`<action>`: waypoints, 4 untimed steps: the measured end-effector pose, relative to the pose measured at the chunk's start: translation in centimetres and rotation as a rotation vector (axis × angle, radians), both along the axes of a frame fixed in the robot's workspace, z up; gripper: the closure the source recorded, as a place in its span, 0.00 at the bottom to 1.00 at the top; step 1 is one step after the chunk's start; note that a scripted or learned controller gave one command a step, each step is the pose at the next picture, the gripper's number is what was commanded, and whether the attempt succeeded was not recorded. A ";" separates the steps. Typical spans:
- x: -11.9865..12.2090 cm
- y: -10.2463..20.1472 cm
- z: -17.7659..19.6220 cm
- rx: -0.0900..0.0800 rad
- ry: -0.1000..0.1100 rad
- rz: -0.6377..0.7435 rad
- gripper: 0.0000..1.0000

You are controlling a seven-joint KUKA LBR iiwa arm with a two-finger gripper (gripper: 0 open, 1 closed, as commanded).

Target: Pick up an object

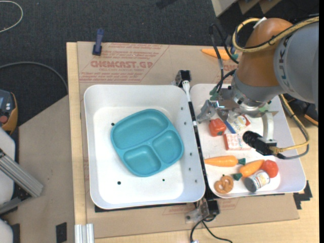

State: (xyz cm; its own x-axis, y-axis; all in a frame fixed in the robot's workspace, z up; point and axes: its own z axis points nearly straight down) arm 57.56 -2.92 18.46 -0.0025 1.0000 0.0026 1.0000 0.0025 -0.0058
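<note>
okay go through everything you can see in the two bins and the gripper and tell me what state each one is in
Blue tray: flat in the left bin, right side up, nothing in its compartments.
Gripper: low over the right bin, above the red block.
Long carrot: lying flat.
Short carrot: lying at a slant.
Tomato: resting beside the can.
Can: tipped on its side.
Pretzel: flat.
Red-and-white box: flat.

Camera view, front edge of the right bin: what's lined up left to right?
Long orange toy carrot → small brown pretzel-shaped toy → short orange carrot with green top → small can with white label lying on its side → red toy tomato.
</note>
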 end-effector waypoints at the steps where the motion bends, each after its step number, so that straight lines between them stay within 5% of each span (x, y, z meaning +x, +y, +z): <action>1: 0.3 -0.2 1.1 -0.002 -0.007 -0.002 1.00; 2: -1.0 9.0 4.9 0.000 -0.010 0.006 1.00; 3: -4.2 13.4 6.0 0.000 -0.003 0.003 1.00; 4: -7.9 18.7 1.0 -0.002 0.004 0.003 1.00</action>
